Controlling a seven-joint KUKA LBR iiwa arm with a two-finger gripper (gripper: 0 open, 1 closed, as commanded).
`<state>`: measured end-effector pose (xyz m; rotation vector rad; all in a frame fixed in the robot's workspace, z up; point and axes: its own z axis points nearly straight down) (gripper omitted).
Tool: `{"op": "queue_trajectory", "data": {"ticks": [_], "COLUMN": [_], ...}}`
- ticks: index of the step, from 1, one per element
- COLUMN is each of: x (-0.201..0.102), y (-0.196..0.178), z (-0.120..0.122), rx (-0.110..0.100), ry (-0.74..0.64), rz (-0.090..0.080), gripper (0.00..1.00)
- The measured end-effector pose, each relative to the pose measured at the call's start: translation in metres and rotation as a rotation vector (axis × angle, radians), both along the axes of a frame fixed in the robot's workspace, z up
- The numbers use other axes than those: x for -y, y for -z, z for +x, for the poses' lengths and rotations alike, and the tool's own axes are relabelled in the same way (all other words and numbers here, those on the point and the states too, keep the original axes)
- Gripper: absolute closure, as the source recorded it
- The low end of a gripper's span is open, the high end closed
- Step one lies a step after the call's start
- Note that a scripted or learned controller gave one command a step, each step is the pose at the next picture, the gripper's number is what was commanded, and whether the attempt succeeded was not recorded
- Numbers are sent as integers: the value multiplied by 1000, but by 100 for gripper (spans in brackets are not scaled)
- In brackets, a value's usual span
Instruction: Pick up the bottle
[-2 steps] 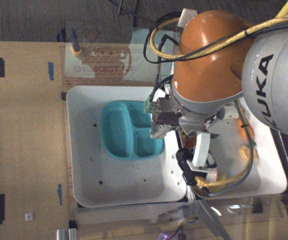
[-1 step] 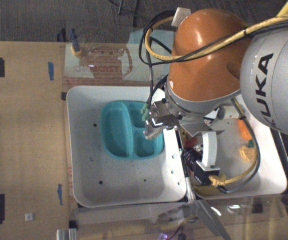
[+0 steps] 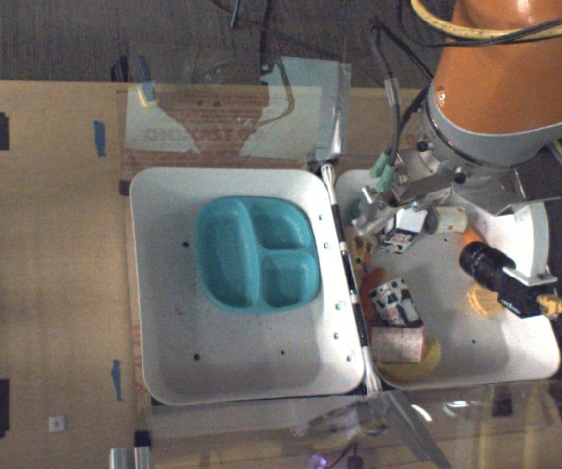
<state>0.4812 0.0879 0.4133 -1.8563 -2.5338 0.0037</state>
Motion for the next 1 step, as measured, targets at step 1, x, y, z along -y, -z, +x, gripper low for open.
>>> {"op": "queue_trajectory", "data": {"ticks": [1], "x": [-58], "y": [-20], "z": [0], "rx": [2], "ry": [77], "rz": [0], "gripper": [100]}}
